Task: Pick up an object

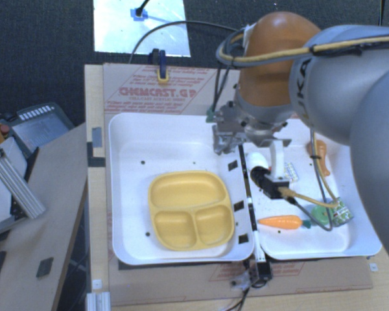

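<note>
— Where do we look from?

— We look from one fixed camera above the counter (65, 173), facing down at a slant on both white bins (126, 141).

— How near are we?

— Near enough that the arm (350, 89), reaching in from our right, looms large over the right bin.

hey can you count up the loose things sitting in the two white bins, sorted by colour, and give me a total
Yellow: 1, the divided plate in the left bin.
Orange: 2, the toy carrot and a curved orange piece, both in the right bin.
Total: 3, as far as the arm lets me see.
</note>
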`<state>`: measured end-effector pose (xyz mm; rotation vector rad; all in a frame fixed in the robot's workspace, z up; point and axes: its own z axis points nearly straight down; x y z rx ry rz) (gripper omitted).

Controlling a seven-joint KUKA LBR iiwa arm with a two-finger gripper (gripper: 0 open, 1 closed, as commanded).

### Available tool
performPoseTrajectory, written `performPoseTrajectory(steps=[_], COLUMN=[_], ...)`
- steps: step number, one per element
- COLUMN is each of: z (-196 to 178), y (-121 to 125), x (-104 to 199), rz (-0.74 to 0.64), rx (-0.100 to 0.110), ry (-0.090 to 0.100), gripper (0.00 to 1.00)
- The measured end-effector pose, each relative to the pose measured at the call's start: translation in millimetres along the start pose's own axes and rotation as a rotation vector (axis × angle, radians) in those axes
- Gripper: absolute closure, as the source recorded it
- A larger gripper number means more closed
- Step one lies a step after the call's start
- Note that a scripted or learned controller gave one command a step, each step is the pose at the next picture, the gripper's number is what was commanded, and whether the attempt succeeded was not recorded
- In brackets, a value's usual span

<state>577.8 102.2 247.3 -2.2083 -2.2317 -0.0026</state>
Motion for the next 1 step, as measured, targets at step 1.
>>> performPoseTrajectory(steps=[1], z=[-0.1], y=[0.7], x=[-4.0], rz=[0.007], rx=[-0.001], ry=[-0.002], gripper=[0.0])
